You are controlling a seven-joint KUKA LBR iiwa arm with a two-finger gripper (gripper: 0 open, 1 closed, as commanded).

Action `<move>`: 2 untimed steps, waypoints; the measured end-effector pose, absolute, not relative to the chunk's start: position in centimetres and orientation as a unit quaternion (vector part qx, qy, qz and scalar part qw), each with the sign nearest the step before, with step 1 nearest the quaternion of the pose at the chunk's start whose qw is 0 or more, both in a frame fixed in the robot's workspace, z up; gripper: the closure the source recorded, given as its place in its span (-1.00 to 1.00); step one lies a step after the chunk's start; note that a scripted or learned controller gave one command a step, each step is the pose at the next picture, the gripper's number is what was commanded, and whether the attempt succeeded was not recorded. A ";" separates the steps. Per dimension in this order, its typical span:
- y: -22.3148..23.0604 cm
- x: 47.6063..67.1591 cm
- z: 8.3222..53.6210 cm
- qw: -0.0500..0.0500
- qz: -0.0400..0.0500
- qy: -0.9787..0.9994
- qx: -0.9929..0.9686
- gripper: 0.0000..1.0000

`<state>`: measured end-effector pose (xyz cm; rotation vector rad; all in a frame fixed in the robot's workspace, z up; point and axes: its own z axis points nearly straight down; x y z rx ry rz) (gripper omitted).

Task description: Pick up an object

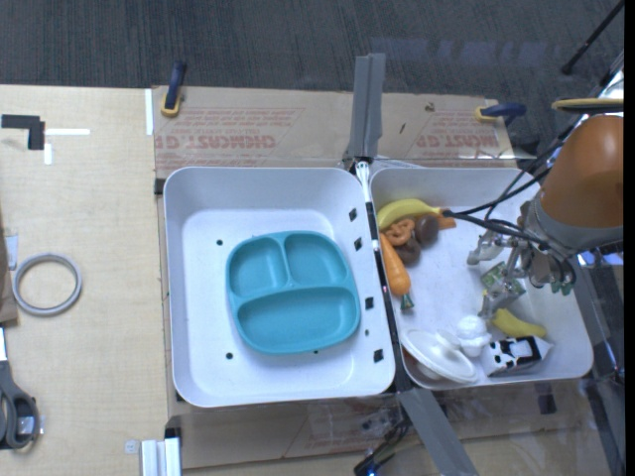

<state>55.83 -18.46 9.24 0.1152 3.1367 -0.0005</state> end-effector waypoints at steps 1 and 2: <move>-18.4 56.0 10.2 0.004 0.000 0.999 0.037 1.00; -16.2 47.9 9.2 0.002 0.000 0.994 0.110 1.00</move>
